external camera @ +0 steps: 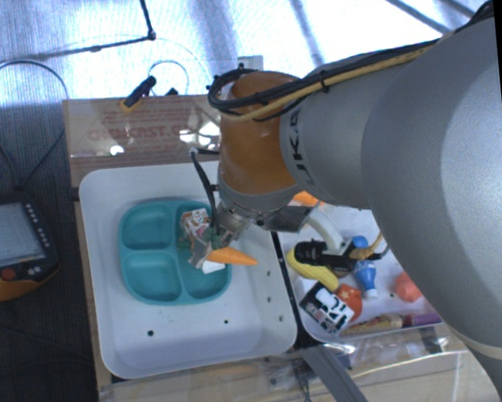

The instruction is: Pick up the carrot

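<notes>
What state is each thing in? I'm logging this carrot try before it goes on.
carrot: lying at the teal tray's right edge, tip pointing right, at the gripper's fingertips.
gripper: lowered over the tray; grasp not clear.
teal tray: flat in the left bin.
left bin: holding the tray.
right bin: holding a heap of toys.

- Big, smooth grey arm (424, 161), rounded casing.
- Glossy orange band (254, 142) above the wrist.
- Black cables (327, 78) along the top, looped at the band.
- Dark letters (296, 138) on the grey shell.
</notes>
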### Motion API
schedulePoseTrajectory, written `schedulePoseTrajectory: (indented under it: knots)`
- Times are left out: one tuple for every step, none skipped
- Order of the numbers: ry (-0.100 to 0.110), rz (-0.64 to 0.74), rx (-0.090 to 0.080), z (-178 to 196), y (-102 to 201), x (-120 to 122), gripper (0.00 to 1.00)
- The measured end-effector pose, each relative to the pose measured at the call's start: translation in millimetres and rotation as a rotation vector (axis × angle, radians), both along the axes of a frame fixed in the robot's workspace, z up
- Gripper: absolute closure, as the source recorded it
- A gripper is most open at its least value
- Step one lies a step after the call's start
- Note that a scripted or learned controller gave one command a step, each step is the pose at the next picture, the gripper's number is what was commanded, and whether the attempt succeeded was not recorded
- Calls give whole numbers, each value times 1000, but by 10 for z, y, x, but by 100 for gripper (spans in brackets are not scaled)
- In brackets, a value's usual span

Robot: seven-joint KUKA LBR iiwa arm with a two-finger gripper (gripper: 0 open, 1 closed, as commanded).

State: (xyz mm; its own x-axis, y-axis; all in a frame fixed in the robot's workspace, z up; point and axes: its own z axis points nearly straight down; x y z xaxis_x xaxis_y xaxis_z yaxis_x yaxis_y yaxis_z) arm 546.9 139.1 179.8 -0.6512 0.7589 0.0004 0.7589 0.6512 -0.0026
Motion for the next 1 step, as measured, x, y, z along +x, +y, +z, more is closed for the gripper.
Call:
schedulePoseTrajectory:
  knots:
    - [0,-551,-4,190,-476,-294,100]
